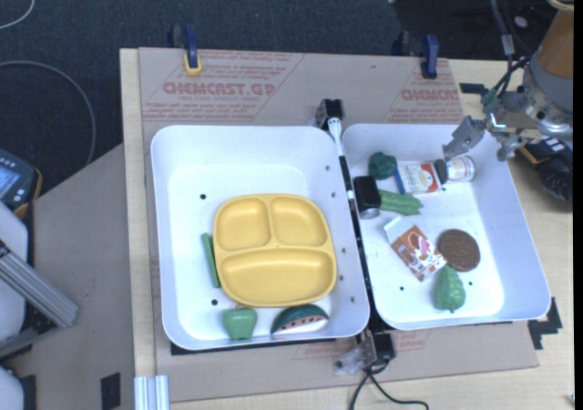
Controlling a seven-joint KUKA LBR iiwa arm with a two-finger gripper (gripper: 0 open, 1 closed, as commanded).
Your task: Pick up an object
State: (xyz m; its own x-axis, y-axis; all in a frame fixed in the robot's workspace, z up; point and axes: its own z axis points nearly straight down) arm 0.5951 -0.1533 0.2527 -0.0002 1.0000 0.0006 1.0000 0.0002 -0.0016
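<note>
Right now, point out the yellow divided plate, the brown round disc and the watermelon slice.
yellow divided plate [273, 249]: camera view, on the ridge between its compartments.
brown round disc [458, 250]: camera view, centre of its top face.
watermelon slice [301, 319]: camera view, on its red flesh.

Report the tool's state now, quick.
Tool: over the right bin's far edge, next to a small white jar; open or shut cannot be told, and nothing is seen held.

The end effector [453, 158] partly hides a small can [462, 169]; arm cropped.
</note>
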